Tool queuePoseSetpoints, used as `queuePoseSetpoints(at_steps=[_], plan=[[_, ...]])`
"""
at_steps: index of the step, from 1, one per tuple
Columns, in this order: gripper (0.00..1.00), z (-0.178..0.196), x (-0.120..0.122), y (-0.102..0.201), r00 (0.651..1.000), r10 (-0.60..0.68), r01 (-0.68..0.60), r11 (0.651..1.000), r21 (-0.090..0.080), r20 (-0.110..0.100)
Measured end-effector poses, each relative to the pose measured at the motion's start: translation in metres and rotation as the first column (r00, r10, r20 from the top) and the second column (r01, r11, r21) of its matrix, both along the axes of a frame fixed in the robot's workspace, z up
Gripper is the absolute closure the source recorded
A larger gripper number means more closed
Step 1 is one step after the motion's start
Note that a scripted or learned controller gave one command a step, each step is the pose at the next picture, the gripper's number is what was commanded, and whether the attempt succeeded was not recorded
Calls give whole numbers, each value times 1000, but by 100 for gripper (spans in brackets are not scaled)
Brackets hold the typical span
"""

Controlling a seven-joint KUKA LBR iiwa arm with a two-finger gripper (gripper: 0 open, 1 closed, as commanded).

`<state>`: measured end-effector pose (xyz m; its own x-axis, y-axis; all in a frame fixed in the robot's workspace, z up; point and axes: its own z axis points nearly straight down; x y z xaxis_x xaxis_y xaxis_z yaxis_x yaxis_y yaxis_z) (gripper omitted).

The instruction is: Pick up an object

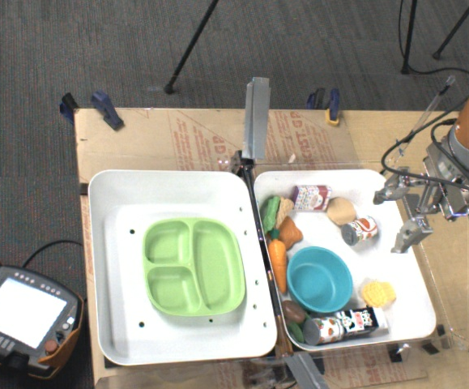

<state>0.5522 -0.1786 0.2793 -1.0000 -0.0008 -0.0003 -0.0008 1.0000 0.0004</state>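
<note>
The right bin (419, 286) holds several toy foods: a maroon-labelled can (311, 197), a tan round piece (341, 211), a small lying can (360, 230), a blue bowl (319, 279), a yellow corn piece (377, 293), a carrot (278, 264), a green cucumber (270, 211) and a dark-labelled carton (346, 324). My gripper (398, 215) hangs over the bin's upper right corner, just right of the small can. It is open, with nothing between its fingers.
A green divided plate (194, 267) lies in the left bin (112, 217). A grey upright post (257, 120) stands behind the wall between the bins. Blue clamps sit on the back edge of the bench. A tablet (19, 310) lies on the floor at lower left.
</note>
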Motion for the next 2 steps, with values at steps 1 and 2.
queuePoseSetpoints(at_steps=[1, 2], plan=[[0, -190, -43, 9, 995, 96, -96, 995, -1, 11], [100, -180, -42, 13, 995, 103, -103, 995, 0, 9]])
